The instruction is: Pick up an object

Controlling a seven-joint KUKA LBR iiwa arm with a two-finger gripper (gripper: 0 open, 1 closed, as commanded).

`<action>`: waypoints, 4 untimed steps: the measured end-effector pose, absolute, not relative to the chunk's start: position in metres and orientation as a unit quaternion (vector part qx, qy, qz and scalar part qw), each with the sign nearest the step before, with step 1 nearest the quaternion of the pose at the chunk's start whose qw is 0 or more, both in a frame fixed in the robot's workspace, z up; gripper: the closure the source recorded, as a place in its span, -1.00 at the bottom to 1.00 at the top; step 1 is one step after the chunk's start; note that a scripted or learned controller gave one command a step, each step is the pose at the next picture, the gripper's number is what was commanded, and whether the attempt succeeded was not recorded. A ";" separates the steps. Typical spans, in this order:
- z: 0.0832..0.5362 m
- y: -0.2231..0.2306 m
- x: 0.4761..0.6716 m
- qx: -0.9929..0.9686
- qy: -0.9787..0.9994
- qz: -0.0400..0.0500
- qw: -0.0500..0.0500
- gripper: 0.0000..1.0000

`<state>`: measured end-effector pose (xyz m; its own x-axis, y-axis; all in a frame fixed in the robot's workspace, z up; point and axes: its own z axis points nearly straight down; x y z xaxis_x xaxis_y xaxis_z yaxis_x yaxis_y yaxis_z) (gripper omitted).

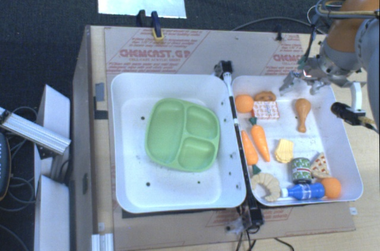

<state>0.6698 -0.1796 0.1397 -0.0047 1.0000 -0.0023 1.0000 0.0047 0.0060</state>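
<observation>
While the gripper (pixel 304 81) hangs over the right bin's (pixel 347 152) far edge, fingers spread and holding nothing, no pick is made. Nearest target, I judge: drumstick (pixel 303 113), just below it, among carrots (pixel 259 142), bottle (pixel 305 191), croissant (pixel 266 186). Left bin (pixel 130 184) holds a green tray (pixel 181 134). Bench sits on dark carpet.

one fixed camera looks down aslant on both bins (pixel 178 80) from above.

Grey arm (pixel 356 36) with an orange band, looped grey cables and pale metal jaws.
</observation>
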 end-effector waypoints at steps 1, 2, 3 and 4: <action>0.108 -0.207 0.645 0.706 0.708 0.000 0.001 -1.00; 0.120 -0.207 0.646 0.705 0.709 0.001 0.003 1.00; 0.119 -0.207 0.646 0.705 0.710 0.001 0.003 -1.00; 0.084 -0.206 0.650 0.706 0.709 0.000 0.001 -1.00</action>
<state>0.6504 -0.2060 0.0843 -0.0043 1.0000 -0.0009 1.0000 0.0043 0.0014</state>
